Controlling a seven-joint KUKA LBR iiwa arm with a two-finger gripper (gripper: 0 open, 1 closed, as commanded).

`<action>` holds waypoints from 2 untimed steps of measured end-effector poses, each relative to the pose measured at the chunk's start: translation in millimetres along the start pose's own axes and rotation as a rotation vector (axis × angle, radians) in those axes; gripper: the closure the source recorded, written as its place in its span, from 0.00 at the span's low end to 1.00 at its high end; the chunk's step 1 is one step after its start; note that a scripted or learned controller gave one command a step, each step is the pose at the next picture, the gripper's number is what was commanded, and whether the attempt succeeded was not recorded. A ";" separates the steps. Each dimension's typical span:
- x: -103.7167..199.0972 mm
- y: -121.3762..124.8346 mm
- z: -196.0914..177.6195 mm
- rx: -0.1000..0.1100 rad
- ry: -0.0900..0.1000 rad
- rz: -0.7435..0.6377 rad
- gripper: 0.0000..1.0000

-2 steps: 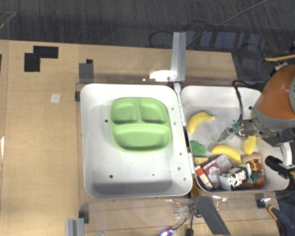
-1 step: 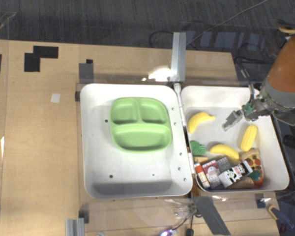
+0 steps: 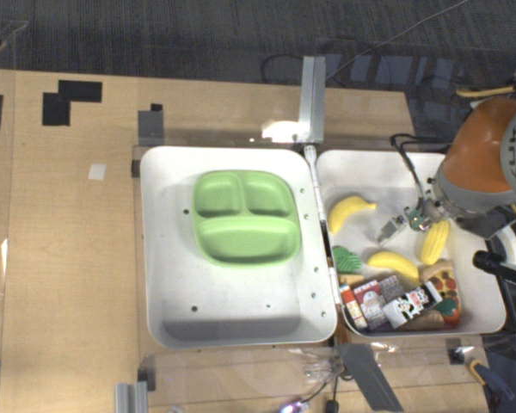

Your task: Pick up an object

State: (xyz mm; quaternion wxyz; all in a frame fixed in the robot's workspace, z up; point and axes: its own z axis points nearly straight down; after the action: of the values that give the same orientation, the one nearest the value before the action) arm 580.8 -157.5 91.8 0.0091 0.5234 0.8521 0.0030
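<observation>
Here the gripper (image 3: 404, 223) sits low in the right bin (image 3: 499, 312), in the bare white patch at its upper middle, with the grey arm (image 3: 486, 166) and its orange band coming in from the right edge of the frame. Whether the hand is wide or narrow I cannot tell; the metal parts at its tip are small and blurred, and nothing shows between them. The candidates lie close around it: a banana (image 3: 350, 211) just to its left near the divider, a corn cob (image 3: 435, 241) just to its lower right, and a second banana (image 3: 394, 265) just below. Further down, a green toy (image 3: 347, 260) and some small cartons and packets (image 3: 396, 304) crowd the lower wall. The main risk, as I judge it, is that the tip closes on bare floor between the corn cob and the upper banana and comes up with nothing. A second risk is a glancing touch: both fruits are curved and smooth, so a push from one side would likely roll or skid them away. The corn cob lies near the arm's own body, so a reach for it may be cramped. Open room is best in the upper part of the right bin. The left bin (image 3: 168, 312) holds a green divided plate (image 3: 244, 215) with plenty of bare floor around it.
</observation>
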 end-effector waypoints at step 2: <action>-28.8 -4.5 1.0 0.004 0.002 0.130 0.00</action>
State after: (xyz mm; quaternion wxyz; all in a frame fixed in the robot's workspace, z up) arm 589.7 -185.3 91.1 0.0069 0.5778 0.8162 0.0025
